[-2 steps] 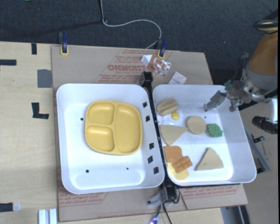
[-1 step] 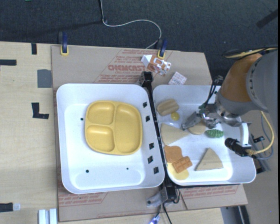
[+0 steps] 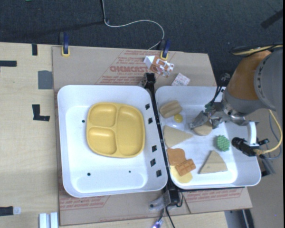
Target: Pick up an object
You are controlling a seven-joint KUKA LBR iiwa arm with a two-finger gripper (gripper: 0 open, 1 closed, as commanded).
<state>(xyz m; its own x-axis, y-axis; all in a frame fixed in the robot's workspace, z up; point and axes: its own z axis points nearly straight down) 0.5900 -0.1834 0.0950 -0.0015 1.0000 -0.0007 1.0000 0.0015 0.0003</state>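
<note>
My gripper (image 3: 203, 122) reaches in from the right and hangs low over the upper middle of the right bin (image 3: 237, 178). Its tip is right at a round tan piece (image 3: 204, 129), touching or just above it; I cannot tell which. A brown bun-shaped piece (image 3: 170, 109) and a small yellow ball (image 3: 178, 118) lie to its left. Below them rests a pale wedge (image 3: 176, 137). A green knobbly piece (image 3: 222, 142) sits to the gripper's lower right, and a tan triangular wedge (image 3: 213, 163) lies near the front.
A brown waffle-like piece (image 3: 180, 162) lies on a yellow disc (image 3: 184, 176) at the right bin's front left. The left bin (image 3: 71, 141) holds a yellow divided plate (image 3: 116, 129). A black divider (image 3: 154, 127) runs between the bins. Paper tags (image 3: 161, 66) lie behind them.
</note>
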